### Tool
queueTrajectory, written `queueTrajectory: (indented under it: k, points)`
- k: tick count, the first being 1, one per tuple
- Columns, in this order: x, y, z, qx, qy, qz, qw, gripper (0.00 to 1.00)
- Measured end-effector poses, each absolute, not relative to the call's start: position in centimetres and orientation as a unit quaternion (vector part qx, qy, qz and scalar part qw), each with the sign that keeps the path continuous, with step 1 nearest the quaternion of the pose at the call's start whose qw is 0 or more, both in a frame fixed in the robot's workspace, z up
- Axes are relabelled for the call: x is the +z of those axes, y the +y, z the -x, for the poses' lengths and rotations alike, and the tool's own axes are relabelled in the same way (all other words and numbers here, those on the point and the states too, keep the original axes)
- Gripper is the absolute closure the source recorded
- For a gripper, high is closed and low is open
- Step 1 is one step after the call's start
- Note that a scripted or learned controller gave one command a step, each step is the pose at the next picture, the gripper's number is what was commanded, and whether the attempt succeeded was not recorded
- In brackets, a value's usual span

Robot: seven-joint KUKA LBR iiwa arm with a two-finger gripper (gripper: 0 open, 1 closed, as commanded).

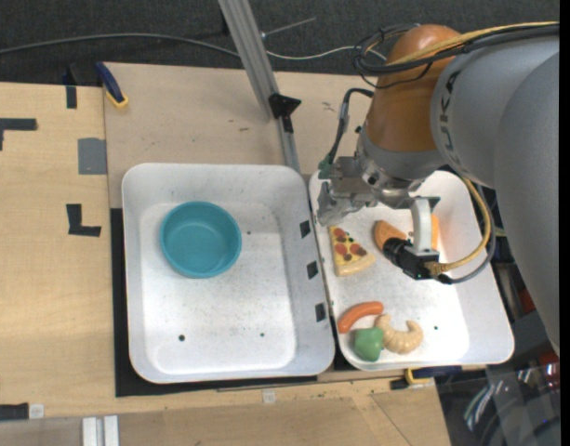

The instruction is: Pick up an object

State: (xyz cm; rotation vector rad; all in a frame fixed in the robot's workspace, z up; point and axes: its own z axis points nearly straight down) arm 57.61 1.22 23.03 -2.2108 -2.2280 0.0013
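While the grey arm with its orange band [410, 72] reaches in over the right shallow white plastic bin [480, 337], its gripper [345, 198] hangs near that bin's upper left corner, just above the toy pizza slice [350, 249]; whether its claw is wide or closed cannot be told. Lower in that bin lie a red sausage [361, 315], a green round toy [368, 344] and a tan croissant [404, 334], perhaps touching. Beside it, the left white bin [145, 342] holds a teal round bowl [202, 239].
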Motion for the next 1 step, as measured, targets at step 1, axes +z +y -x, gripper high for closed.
queueTrajectory:
  k: [1]
  points:
    - [23.90,6.85,-58.69,-0.0005,-0.710,0.704,0.001,1.00]
